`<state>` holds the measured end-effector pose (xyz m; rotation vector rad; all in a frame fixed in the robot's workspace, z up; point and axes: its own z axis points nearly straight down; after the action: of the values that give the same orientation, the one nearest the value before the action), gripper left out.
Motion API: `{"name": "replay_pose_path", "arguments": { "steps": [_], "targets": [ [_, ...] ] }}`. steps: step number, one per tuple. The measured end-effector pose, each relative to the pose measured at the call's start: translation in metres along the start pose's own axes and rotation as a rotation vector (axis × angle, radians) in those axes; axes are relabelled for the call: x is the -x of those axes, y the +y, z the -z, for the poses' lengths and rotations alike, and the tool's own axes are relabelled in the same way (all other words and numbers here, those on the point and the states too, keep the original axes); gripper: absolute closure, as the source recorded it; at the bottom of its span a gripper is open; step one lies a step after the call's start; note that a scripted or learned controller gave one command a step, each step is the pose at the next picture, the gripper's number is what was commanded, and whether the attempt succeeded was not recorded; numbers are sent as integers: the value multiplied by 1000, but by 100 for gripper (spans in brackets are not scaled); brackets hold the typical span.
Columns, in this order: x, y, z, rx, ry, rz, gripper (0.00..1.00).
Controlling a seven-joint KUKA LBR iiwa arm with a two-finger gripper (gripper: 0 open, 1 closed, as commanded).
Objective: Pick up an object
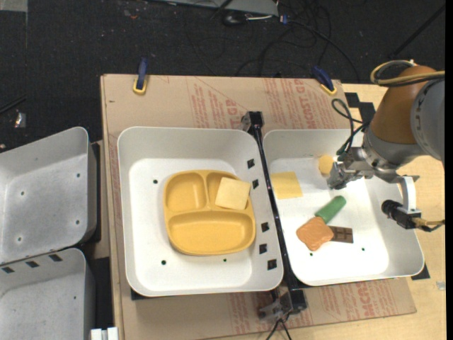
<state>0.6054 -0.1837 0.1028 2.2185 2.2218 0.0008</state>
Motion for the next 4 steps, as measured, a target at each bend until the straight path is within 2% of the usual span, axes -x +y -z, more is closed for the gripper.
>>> {"name": "replay_pose_path", "arguments": {
  "steps": [1,3,4],
  "targets": [
    [2,11,59,5,-1,1,100],
    [3,12,133,4,-1,1,100],
    [-45,-5,122,-4,2,5,100]
  ]
}}
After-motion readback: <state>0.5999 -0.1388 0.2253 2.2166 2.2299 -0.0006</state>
